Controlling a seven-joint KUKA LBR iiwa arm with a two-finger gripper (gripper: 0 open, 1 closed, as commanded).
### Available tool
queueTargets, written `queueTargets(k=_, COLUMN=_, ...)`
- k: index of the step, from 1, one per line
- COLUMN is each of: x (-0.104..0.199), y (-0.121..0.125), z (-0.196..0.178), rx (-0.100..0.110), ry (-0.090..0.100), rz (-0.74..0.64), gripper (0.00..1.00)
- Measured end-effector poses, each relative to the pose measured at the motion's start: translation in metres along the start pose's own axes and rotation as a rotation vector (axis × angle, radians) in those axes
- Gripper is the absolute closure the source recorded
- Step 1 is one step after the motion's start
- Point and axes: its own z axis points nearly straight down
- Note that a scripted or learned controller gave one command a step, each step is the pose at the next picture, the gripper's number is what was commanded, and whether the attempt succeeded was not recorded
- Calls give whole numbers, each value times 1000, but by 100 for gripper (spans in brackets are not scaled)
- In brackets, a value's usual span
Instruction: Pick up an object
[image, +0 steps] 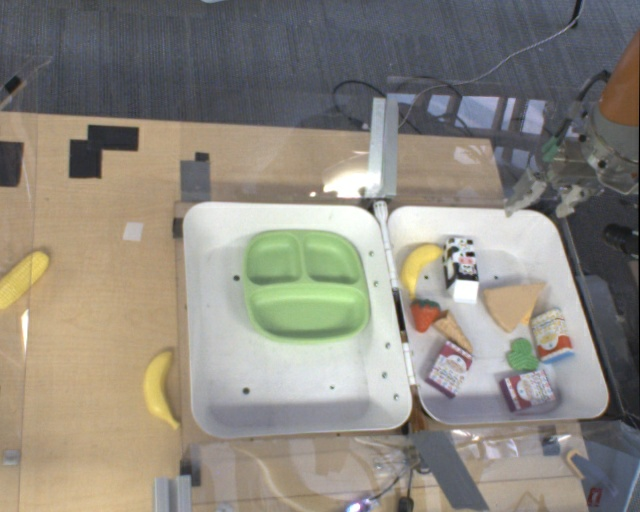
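Two bananas (160, 388) lie on the bench at the left. The left bin (210, 400) holds a green plate (305, 284). The right bin (575, 300) holds small food toys: a banana (419, 266), a strawberry (427, 314), a cheese wedge (512, 304). The gripper (548, 196) hangs over this bin's far right corner, open and holding nothing.

The tan counter (90, 300) carries two shallow white bins side by side: the left bin (215, 390) and the right bin (560, 250), which meet along a metal divider. Two yellow bananas are laid on the bare counter, one (20, 278) at the far left edge and one (160, 386) just beside the left bin.
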Motion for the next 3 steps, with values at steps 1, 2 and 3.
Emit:
queueTargets(k=1, x=60, y=7, z=129, rx=1, ry=1, rz=-231, gripper=0)
queueTargets(k=2, x=61, y=10, z=116, rx=-7, ry=0, rz=-234, gripper=100)
queueTargets(k=3, x=53, y=-20, z=138, rx=-39, ry=-8, rz=-326, gripper=100)
